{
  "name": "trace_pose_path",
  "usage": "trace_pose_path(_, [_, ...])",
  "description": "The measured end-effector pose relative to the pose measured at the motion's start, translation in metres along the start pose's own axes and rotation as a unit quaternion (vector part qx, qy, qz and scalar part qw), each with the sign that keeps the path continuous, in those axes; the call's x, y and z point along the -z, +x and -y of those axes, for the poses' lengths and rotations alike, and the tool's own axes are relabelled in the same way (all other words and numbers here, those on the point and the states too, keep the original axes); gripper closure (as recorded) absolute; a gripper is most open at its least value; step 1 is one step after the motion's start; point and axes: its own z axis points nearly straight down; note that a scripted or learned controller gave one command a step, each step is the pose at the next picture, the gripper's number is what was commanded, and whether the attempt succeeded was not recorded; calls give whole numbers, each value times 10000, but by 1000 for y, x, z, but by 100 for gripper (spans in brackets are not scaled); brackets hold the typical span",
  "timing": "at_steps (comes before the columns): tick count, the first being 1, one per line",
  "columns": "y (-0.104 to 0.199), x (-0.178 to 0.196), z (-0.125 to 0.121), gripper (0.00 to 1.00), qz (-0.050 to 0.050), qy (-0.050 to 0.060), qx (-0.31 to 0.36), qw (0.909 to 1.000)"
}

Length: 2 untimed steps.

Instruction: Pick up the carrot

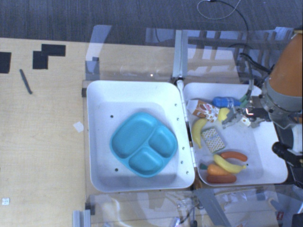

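Observation:
The carrot (217, 170), a short orange piece, lies near the front left corner of the right bin (270, 141). A yellow banana (230, 165) rests against it, and a reddish-brown sausage-like piece (223, 178) lies just in front of it. My gripper (235, 118) hangs over the back middle of the same bin, well behind the carrot and apart from it, close to a blue bottle (226, 101). Nothing shows held in it.
The right bin also holds a second banana (199, 129), a checkered packet (212, 139), a brown and white wrapper (206, 109) and an orange-red sausage shape (234, 155). A blue divided plate (144, 144) sits in the left bin (102, 126).

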Motion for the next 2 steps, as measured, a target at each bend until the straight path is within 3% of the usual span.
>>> trace_pose_path(1, [27, 3, -8, 0, 1, -5, 1142, 9935])
trace_pose_path(2, [-18, -179, -17, 0, 11, -33, 1316, 9913])
